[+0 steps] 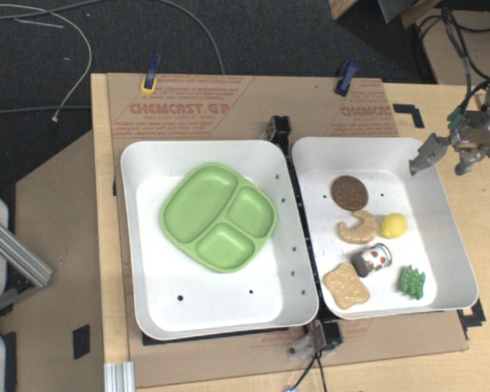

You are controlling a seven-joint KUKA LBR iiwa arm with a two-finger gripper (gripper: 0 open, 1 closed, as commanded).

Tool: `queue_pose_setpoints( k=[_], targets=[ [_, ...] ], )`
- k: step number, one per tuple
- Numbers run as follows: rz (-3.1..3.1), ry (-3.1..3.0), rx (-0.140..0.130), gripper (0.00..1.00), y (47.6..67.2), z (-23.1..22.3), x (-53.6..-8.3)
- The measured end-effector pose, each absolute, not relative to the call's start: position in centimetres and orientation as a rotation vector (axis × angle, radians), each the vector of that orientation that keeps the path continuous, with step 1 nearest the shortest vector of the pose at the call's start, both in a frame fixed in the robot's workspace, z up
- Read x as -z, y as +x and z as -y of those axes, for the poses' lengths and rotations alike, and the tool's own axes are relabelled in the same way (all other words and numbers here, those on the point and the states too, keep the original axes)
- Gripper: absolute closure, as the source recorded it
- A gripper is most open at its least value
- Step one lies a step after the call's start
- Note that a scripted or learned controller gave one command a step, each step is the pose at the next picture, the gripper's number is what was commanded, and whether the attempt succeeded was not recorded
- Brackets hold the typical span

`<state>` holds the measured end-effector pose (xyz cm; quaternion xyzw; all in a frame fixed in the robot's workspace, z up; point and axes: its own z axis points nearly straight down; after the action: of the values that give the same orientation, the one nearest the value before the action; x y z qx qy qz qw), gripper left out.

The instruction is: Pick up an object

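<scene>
The right bin (441, 211) holds several small items: a brown round cookie (349, 192), a tan curved piece (357, 229), a yellow ball-like fruit (394, 225), a small red, white and black can (371, 260) lying on its side, a slice of toast (345, 287) and a green leafy toy (411, 282). My gripper (445, 158) hangs over the bin's far right corner, above and to the right of the cookie. Its fingers (425, 153) are spread open with nothing between them.
The left bin (147, 284) carries a green three-compartment plate (219, 216) near its middle. A black divider (298, 219) runs between the bins. Clamps (345, 78) sit on the cardboard at the back edge.
</scene>
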<state>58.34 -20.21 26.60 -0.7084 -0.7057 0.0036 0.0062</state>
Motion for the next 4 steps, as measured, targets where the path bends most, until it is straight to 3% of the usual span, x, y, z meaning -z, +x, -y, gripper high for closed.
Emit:
queue_pose_setpoints(
  k=[1, 4],
  targets=[
    [2.221, -2.221, 0.0, 0.0, 58.6, 20.1, -27.4],
    [2.221, -2.219, -0.001, 0.0, 59.7, 20.4, -14.6]
  ],
)
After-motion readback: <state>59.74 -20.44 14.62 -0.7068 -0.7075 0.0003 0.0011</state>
